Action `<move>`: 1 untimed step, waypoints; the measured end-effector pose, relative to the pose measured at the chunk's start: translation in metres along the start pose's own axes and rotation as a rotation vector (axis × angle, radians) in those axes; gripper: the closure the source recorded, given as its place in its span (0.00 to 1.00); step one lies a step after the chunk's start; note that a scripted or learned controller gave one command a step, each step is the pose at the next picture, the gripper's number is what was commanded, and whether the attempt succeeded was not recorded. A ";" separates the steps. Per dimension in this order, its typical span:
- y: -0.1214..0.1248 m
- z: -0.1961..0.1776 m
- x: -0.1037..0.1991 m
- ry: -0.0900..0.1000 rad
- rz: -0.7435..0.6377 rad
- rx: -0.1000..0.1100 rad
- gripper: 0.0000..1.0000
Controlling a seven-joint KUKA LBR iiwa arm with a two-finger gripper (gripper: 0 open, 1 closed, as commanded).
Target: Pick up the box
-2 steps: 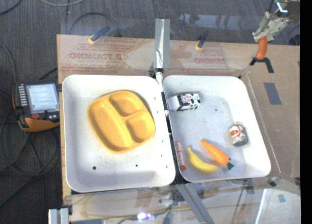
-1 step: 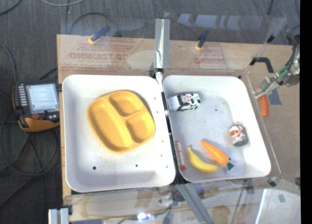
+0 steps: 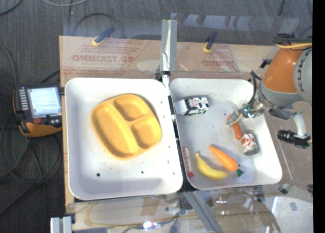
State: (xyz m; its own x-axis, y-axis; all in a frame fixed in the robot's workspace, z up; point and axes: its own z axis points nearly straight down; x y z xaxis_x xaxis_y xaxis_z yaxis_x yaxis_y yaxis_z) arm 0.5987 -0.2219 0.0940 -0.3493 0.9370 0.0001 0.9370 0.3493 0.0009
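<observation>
In the right bin (image 3: 264, 176), nearest the camera, a banana (image 3: 209, 168) lies beside a carrot (image 3: 224, 158). Just past them toward the bin's right wall lies a small can (image 3: 249, 143). Farther back the gripper (image 3: 238, 117) hangs low over the bin floor, right of centre — whether its fingers are open or closed cannot be told, and a small orange piece (image 3: 237, 130) lies just under it. The box (image 3: 194, 105) — black and white — lies well left of the gripper, near the bin's left wall. The left bin (image 3: 81, 176) holds a yellow tray (image 3: 126, 124).
</observation>
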 end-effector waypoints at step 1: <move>-0.001 -0.066 -0.001 0.000 0.051 0.000 1.00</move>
State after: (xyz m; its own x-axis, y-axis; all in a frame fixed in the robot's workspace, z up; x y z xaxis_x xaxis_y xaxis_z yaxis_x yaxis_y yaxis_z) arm 0.5976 -0.2230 0.1600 -0.3006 0.9537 0.0001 0.9537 0.3006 0.0004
